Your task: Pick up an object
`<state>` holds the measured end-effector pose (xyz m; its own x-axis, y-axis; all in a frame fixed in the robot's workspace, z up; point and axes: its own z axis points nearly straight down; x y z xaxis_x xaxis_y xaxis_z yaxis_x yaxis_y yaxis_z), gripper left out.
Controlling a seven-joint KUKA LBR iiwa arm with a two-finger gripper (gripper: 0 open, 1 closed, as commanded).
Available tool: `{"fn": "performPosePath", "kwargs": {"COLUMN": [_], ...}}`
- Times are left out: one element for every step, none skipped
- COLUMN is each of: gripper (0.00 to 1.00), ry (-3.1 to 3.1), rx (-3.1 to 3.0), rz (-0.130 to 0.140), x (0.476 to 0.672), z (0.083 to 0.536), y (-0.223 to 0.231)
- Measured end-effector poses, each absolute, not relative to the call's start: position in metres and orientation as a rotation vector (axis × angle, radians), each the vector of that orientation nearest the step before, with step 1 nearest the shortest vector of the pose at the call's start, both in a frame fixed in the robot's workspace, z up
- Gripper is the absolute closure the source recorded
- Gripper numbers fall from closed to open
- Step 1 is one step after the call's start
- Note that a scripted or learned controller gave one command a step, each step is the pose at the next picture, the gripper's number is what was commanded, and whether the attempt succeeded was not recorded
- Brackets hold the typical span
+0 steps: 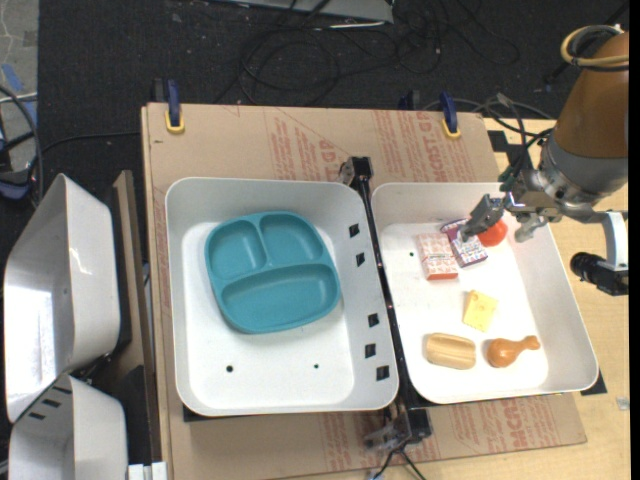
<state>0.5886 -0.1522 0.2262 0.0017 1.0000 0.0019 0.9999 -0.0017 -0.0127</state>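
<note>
Objects lie in the right bin (560,298) — a purple-edged card packet (466,246) and a small red piece (492,233) sit right under the gripper (493,215), so you're at the reach-and-close step. You can't tell whether the jaws are spread or pinching — confirm that, then settle on one item.

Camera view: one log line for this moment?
gripper: over right bin, at purple card | grasp: unconfirmed | teal plate: left bin

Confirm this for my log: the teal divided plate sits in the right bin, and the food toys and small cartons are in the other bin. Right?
Not quite. The camera view shows the teal divided plate in the left bin, not the right one. The food toys and small cartons lie in the other bin, the right one.
</note>
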Motion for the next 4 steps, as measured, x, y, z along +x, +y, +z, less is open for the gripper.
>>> {"fn": "performPosePath", "kwargs": {"gripper": [0.00, 0.00, 0.00, 0.00], "ry": [-2.223, -2.216, -2.216, -2.219], "rx": [-2.220, -2.220, -2.221, -2.222], "rz": [0.000, 0.006, 0.005, 0.002], "x": [0.591, 0.583, 0.572, 0.571], "z": [0.233, 0.173, 0.119, 0.091], "y": [-0.152, -0.152, -0.154, -0.153]}}
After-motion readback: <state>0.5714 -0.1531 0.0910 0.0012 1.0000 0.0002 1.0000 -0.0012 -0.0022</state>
